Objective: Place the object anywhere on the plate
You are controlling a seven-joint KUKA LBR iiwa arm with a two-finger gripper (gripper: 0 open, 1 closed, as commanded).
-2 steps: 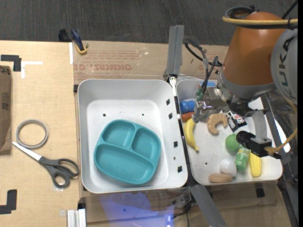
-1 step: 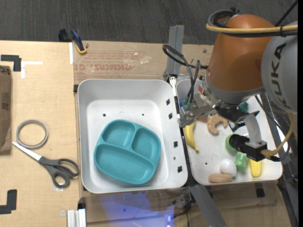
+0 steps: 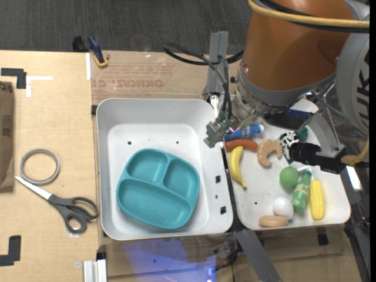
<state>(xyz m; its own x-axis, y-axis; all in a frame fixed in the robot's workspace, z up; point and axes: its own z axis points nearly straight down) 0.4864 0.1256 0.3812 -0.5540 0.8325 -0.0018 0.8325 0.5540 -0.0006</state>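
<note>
Pale wood bench top spreads out to your left, carrying a roll of tape (image 3: 39,165) and a pair of scissors (image 3: 59,203) lying well apart from the bins. Beside them you have the left bin (image 3: 153,109), where the teal plate (image 3: 158,188) with its three compartments sits toward the front, close to the near rim and left wall. That leaves you bare white floor behind the plate and along the right wall.

The right bin (image 3: 335,216) is crowded. A banana (image 3: 237,165) lies just inside its left wall, touching a red sausage-shaped piece (image 3: 242,145) at its top end. Further right you can see a croissant (image 3: 269,152), a green ball (image 3: 288,177), a green bottle (image 3: 301,192), a corn cob (image 3: 316,199), a white egg (image 3: 282,206) and a tan oval piece (image 3: 274,221) near the front rim. A black-and-white item (image 3: 287,139) and a blue piece (image 3: 253,129) sit under the arm.

The gripper (image 3: 216,133) hangs over the shared rim between the two bins, at the back corner, with the arm's orange band (image 3: 294,34) covering much of the right bin's rear. You cannot tell its state from here, nor see anything in it.
</note>
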